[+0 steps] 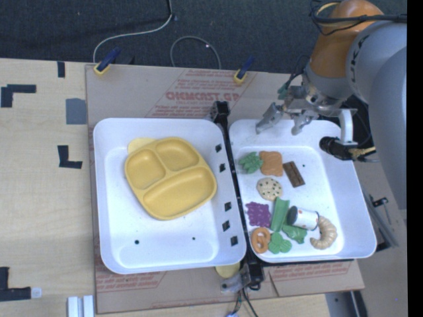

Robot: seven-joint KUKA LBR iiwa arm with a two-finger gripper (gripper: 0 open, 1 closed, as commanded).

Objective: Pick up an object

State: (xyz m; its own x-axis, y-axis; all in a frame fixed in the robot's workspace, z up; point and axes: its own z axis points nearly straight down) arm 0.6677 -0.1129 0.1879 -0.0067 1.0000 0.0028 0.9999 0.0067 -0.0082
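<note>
Left bin (106, 177): shallow, white, occupying the centre-left of the frame. It held one yellow divided tray (170, 177), three compartments, lying tilted on the bin floor in the upper half.

Right bin (350, 190): shallow, white, at centre-right, touching the left bin along a dark divider. Contents, grouped in its left and lower part:
- green leafy piece (249, 162), near the upper left corner;
- orange block (271, 163), just beside the leafy piece to its right;
- brown bar (293, 174), right of the orange block, lying at a slant;
- speckled cookie (269, 188), below the orange block;
- purple cluster (258, 212), below the cookie;
- green stalk pieces (282, 226), right of the purple cluster;
- small white can (305, 218), lying on its side with a dark end, against the green pieces;
- croissant (324, 233), at the lower right of the group;
- pretzel (260, 239), near the lower left corner.

Gripper (283, 123): stood at the upper edge of the right bin, above the grouped items and apart from them. Its two fingers were spread wide with nothing between them. The arm entered from the upper right of the frame.
</note>
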